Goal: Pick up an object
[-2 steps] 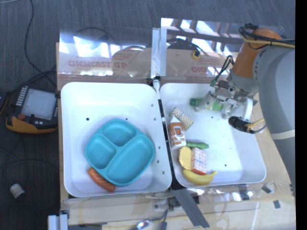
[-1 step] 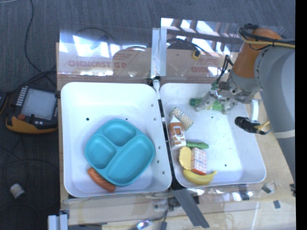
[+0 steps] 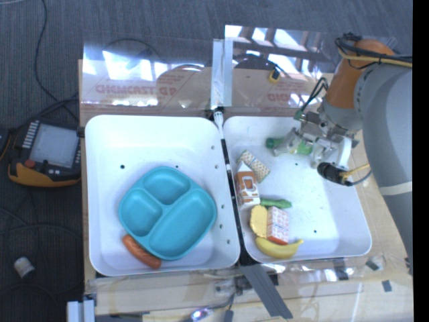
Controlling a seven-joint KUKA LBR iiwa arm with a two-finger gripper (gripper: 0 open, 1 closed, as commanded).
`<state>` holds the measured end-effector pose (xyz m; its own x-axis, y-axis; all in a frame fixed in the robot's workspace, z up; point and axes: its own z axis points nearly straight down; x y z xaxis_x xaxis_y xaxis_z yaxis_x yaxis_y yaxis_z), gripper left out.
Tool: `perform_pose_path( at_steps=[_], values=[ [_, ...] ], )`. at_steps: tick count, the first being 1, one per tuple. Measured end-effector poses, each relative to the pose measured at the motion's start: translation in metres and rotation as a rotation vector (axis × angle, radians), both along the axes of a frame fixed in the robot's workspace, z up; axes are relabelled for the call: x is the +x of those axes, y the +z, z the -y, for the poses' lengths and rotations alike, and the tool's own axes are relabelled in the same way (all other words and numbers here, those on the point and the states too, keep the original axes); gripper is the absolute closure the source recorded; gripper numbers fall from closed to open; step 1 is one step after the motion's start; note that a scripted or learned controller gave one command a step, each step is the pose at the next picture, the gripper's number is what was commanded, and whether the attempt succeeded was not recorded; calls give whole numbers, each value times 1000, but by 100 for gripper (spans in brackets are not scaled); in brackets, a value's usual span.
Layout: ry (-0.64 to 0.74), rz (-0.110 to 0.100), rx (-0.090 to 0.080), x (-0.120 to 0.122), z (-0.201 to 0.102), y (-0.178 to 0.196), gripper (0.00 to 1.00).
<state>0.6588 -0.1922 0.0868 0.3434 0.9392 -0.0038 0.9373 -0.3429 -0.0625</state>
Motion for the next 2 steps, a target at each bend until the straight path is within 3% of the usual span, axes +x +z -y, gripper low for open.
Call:
perform_pose_path(
  at_steps=[1,2],
  values=[
    [2,42,-12,-7,12,21,0],
    [-50,-6,4,2,12,4,0]
  ],
)
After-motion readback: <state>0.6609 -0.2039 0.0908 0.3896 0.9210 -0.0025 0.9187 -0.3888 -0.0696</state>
